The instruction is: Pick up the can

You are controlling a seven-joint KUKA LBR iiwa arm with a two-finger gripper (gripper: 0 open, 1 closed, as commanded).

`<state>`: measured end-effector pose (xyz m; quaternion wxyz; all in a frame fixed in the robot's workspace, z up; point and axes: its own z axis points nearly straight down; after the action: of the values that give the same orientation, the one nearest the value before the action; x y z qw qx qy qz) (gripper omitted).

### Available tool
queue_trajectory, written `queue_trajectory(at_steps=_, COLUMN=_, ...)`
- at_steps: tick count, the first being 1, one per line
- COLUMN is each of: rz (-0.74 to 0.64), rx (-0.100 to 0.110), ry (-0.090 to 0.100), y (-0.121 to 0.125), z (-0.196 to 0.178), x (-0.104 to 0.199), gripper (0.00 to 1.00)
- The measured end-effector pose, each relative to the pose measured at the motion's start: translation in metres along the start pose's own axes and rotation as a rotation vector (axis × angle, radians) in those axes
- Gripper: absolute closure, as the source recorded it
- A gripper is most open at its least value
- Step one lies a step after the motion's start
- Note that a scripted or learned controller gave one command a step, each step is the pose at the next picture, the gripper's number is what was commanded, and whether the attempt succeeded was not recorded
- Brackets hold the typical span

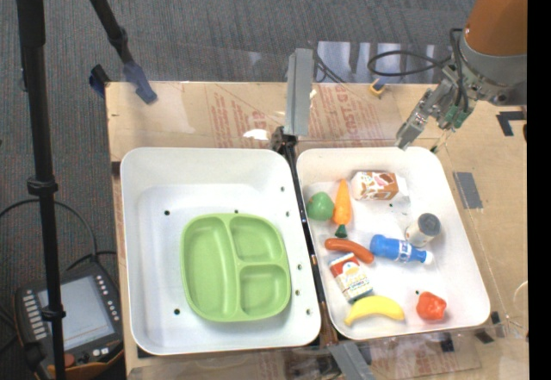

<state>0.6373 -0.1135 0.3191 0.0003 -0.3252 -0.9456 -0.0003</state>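
The can [424, 228] is small and silvery with a dark top. It stands upright near the right wall of the right bin [469, 236], touching the cap end of a blue bottle [399, 249]. My gripper [421, 142] hangs above the bin's far rim, well behind the can and apart from it. Its fingers are open with nothing between them.
The right bin also holds a small carton [375, 185], a carrot [343, 202], a green fruit [320, 206], a sausage [349, 250], a red-capped pack [352, 277], a banana [374, 310] and a red fruit [431, 307]. A green divided plate [235, 266] lies in the left bin [142, 197].
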Motion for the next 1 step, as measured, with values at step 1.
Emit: queue_trajectory(at_steps=1, rz=-0.353, rx=-0.002, ry=-0.002, y=-0.0127, z=-0.0252, x=-0.0058, gripper=1.0)
